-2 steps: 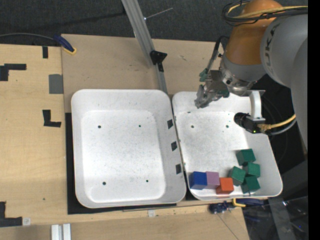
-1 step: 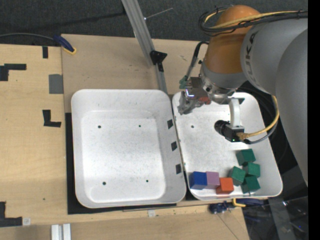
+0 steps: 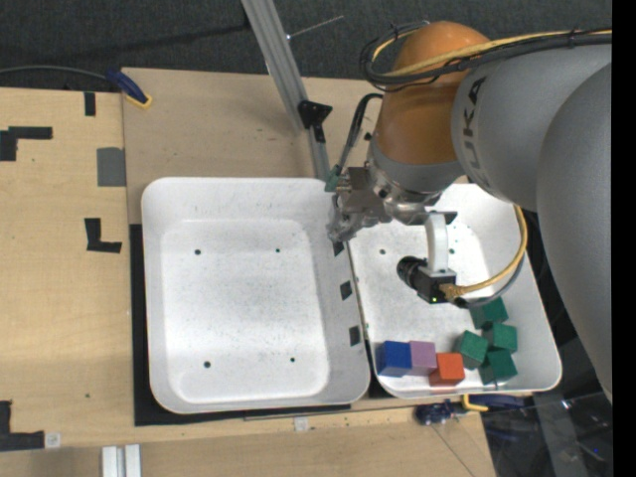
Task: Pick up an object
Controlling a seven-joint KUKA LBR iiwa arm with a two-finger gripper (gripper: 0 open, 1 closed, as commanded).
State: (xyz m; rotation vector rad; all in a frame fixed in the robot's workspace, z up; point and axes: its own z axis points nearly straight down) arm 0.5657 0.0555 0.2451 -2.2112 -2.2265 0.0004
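End effector point(image 3: 343, 225) at far left corner of right bin point(image 3: 542, 371), grip state can't tell. Blue block point(image 3: 395, 356), purple block point(image 3: 423, 355), orange block point(image 3: 449, 368), green blocks point(image 3: 504, 339) clustered at that bin's near edge, well apart from it.

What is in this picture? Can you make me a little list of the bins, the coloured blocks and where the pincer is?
left bin: white, shallow
right bin: white, holds all the blocks
blue block: near edge of the right bin
purple block: right beside the blue one
orange block: next to the purple one
green blocks: a few, bunched beside the orange one
pincer: above the wall between the two bins, toward the far end, apart from the blocks
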